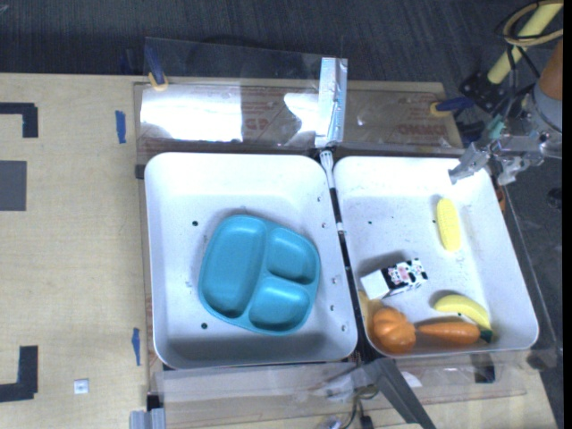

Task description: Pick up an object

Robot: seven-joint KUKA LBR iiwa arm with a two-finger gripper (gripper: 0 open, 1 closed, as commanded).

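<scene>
A: While the arm is hanging at the far right corner of the right bin, where is the gripper sitting, and what is it carrying?

B: It is hovering over that bin's rim, apart from every object. Nothing is lying between its parts; whether the fingers are released or clenched, I cannot tell, since they are too small and blurred.

A: Where are the candidate objects resting?

B: All are lying in the right bin. A yellow corn-like piece is lying alone near the far right side. A small black-and-white box is sitting mid-bin. An orange pepper-like toy, a carrot and a banana are crowding the near edge, the pepper touching the carrot.

A: Why might the yellow piece be favoured?

B: Judging from the layout, it is standing clear of neighbours and nearest the gripper, so a descent there is risking fewer collisions.

A: And the left bin?

B: It is holding a blue divided plate, lying flat, likely awkward to pinch.
</scene>
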